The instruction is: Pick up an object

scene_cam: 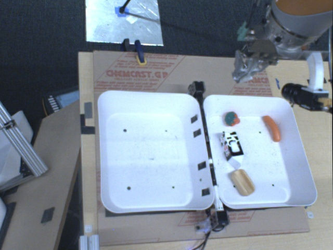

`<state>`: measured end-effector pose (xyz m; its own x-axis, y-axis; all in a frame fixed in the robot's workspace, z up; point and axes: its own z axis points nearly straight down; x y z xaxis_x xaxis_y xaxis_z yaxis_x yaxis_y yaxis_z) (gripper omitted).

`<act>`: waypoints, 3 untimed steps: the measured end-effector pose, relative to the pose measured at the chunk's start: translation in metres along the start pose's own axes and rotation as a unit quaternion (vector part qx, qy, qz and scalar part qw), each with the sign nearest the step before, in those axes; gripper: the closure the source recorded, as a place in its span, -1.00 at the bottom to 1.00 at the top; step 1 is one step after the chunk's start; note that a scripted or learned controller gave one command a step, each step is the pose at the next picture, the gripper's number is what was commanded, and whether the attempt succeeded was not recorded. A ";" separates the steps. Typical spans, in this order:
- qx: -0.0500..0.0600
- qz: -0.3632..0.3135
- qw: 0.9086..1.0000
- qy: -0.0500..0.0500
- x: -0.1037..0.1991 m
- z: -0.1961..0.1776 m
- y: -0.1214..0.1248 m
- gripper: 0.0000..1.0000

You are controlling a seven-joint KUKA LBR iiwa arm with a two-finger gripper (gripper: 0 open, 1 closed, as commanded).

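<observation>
- Nearest us in the right bin [299, 155] lies a tan cork-like cylinder [242, 182], tilted and close to the divider side; we judge its round body could roll out from between closing fingers if they come down off-centre.
- Just beyond it sits a small black-and-white printed box [232, 144]; its markings are too small for us to read. It lies near the cylinder, so a sloppy descent could nudge both.
- Further back rest a small green-and-orange ball-like object [231, 119] and, well apart to its right, an orange carrot-shaped piece [271, 127] close to the bin wall, where we think a finger could strike the rim.
- The left bin [109, 155] lies alongside.
- Behind the bins, the cardboard sheet [171, 69] reads "CHEMCAST GP" in red.
- Farthest back, the gripper [248, 69] hangs above the bin's far edge, holding nothing we can see; we cannot tell how far it is open.
</observation>
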<state>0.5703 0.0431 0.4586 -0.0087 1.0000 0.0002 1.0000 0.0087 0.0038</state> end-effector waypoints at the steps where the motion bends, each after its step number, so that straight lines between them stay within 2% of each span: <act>1: 0.003 0.001 1.000 0.000 0.037 0.088 0.046 1.00; 2: 0.002 0.001 1.000 0.000 0.069 0.146 0.082 1.00; 3: 0.000 0.001 1.000 0.000 0.103 0.144 0.099 1.00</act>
<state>0.6692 0.1470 0.3147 -0.0071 1.0000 0.0012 1.0000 0.0071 0.0038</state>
